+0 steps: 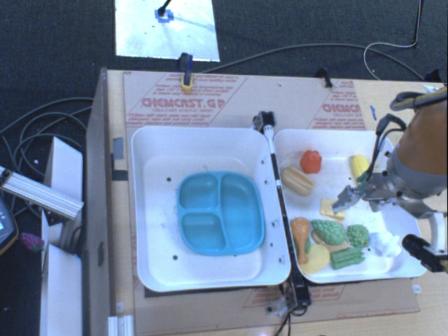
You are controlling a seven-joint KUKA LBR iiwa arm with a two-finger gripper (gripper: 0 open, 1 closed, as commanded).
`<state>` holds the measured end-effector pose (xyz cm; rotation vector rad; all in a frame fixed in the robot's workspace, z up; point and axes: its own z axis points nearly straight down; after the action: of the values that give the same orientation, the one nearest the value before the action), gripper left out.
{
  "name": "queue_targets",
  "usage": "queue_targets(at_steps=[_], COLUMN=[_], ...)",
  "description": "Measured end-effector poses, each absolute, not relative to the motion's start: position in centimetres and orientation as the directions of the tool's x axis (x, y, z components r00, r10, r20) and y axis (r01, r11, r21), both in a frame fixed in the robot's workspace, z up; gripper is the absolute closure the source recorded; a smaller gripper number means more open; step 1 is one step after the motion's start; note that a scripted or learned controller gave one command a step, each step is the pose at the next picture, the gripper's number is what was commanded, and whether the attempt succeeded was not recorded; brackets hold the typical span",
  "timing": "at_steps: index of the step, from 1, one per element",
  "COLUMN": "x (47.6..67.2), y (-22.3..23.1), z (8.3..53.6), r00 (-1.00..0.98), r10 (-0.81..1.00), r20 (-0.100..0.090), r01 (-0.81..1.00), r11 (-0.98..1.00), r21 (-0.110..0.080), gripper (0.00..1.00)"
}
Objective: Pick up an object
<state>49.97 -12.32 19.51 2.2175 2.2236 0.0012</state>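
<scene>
White right bin (329,137) holds toy food: a red tomato (311,162), bread roll (297,181), corn (359,165), cheese wedge (331,208), drumstick (300,232), greens (329,231) and broccoli (358,236). The gripper (348,199) hovers just right of the cheese wedge; its state cannot be told. Judged target: the cheese, lying to the gripper's lower left. The left bin (157,145) holds a blue divided tray (219,212).
</scene>
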Motion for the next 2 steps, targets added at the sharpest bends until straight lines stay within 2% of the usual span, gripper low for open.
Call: queue_targets(at_steps=[1,2], x=[61.1,65.7], y=[-10.6,-8.6], z=[13.9,8.4], r00=[-0.004,-0.005], r10=[1.0,1.0], r20=[0.0,0.001], r01=[1.0,1.0], r11=[0.004,0.005], r21=[0.001,0.001], gripper=[0.0,0.0])
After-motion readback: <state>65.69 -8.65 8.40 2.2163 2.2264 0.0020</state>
